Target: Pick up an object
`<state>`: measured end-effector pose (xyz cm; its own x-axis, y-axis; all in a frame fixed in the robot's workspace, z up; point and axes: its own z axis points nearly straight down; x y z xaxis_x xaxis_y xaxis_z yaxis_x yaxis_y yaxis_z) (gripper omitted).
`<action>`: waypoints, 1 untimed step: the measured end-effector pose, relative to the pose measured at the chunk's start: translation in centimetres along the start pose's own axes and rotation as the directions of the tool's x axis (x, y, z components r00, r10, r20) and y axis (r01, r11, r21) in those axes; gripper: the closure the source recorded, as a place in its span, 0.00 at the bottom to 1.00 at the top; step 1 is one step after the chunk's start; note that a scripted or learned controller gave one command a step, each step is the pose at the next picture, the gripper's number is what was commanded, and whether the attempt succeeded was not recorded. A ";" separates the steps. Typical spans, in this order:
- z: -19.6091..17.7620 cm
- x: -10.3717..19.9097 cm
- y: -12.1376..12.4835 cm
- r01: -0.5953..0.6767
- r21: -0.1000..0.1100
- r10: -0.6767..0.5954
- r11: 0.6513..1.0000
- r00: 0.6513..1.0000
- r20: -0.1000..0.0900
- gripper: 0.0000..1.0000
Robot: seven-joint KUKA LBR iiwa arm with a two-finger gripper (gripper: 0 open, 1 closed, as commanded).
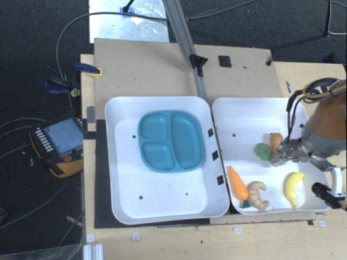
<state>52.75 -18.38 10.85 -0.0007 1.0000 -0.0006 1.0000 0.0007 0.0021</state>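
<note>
White plastic forms both shallow bins, which sit side by side on a brown board tabletop (162, 64), their rounded rims touching along the middle. The left bin (124, 199) carries a teal divided plate (172, 141) with three smooth compartments, set toward the far side, so a broad stretch of bare floor lies open along the near rim. The right bin (238, 118) has open floor across its far half, while the toys crowd its near half. Relative to the plate, everything else lies to the right: a green bumpy broccoli piece (263, 151) and an orange piece (276, 140) touching it, a tapered orange carrot (237, 182) near the dividing rim, a tan knobbly ginger-like piece (258, 194) just beside the carrot, and a curved, glossy yellow banana (294, 187) close to the near-right corner. The gripper (282, 155) hangs low over the right bin, just beside the broccoli and the orange piece, with the banana near its front. Whether its fingers are apart or together I cannot tell, since the wrist hides them from above, and no toy is seen between them. The grey arm with its orange band (328, 121) comes in over the bin's right rim.
</note>
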 end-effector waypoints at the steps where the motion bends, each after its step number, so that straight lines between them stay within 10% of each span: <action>1: -6.0 -0.7 0.8 0.003 -0.005 -0.003 1.000 1.000 0.002 1.00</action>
<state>53.50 -19.09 16.84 -0.0039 1.0000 -0.0029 1.0000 0.0040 0.0073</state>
